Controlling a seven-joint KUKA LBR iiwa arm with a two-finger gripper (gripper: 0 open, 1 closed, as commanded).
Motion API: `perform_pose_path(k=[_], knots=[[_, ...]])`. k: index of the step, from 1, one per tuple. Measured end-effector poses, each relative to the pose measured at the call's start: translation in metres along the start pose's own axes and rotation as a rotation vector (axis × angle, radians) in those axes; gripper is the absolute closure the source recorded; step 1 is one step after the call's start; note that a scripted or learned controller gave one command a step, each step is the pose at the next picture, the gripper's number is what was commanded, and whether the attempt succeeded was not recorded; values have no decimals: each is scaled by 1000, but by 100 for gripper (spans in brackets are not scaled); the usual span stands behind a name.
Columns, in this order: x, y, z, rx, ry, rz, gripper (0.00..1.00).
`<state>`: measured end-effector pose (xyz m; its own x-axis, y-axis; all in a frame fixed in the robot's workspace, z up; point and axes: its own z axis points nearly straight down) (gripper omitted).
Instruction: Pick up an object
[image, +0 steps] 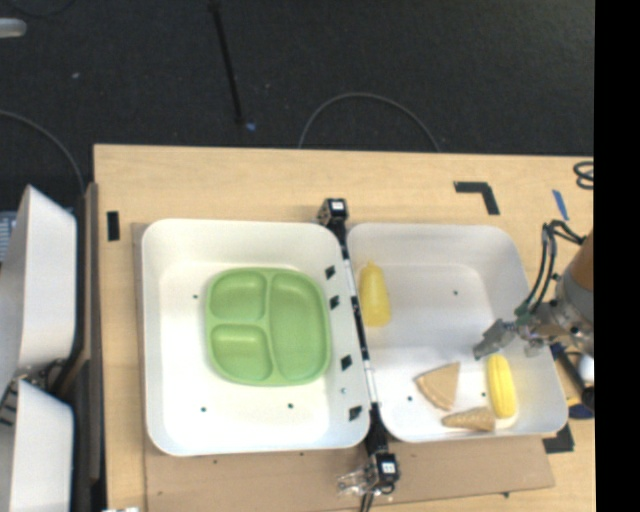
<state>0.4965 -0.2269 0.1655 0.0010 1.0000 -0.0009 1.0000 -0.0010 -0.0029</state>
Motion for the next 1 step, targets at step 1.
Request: perform_pose_path(k=[1], knots=[[2,3,62,0,0,2,0]])
